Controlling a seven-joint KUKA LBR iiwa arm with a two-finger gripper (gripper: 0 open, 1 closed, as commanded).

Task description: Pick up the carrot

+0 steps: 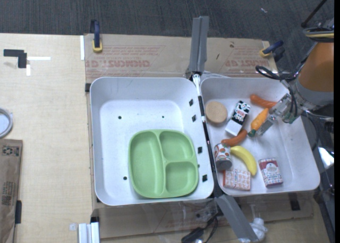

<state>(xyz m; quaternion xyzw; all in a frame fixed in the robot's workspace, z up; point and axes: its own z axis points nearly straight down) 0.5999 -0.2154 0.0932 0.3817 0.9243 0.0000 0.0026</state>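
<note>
Lettering in red runs across the cardboard sheet (175, 53) behind the two bins, upside down from this angle and too faint to read. Small cartons in the right bin (305, 146) carry print that is also too small to make out: a cow-patterned milk carton (239, 117), a red-and-white box (271, 173) and another red packet (237, 179). The carrot (259, 119) lies tilted in the right bin, at about one o'clock from the bin's middle, its green end toward the hand (270, 122), which sits just beside or on it at three o'clock. Whether the hand's grip is apart or together, I cannot tell. Around the carrot lie an orange sausage-like piece (263, 100) at twelve o'clock, a round cracker (216, 112), a second reddish piece (234, 139), a small can (222, 155) and a banana (245, 158). The left bin (106, 130) holds a green divided plate (163, 163) on the surface.
</note>
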